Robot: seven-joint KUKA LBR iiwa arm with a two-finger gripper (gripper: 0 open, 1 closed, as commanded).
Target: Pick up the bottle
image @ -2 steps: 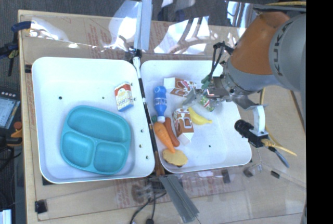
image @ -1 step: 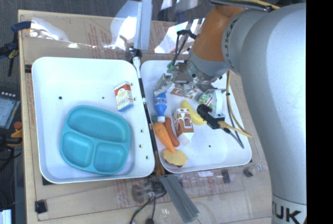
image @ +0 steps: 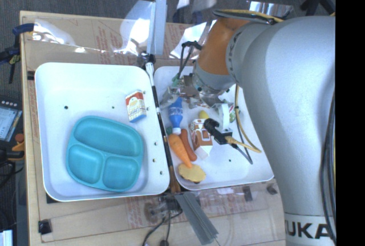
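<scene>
Right bin (image: 259,168) holds a blue-and-white bottle (image: 175,115), lying flat.

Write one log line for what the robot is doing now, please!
task: pick up bottle | gripper: over right bin, above bottle | fingers: unclear | bottle: lying in bin

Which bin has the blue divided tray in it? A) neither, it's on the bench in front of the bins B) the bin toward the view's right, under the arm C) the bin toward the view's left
C: the blue divided tray lies flat on the floor of the left bin, with a small carton beside it, while the bottle and the other items sit in the right bin.
</scene>
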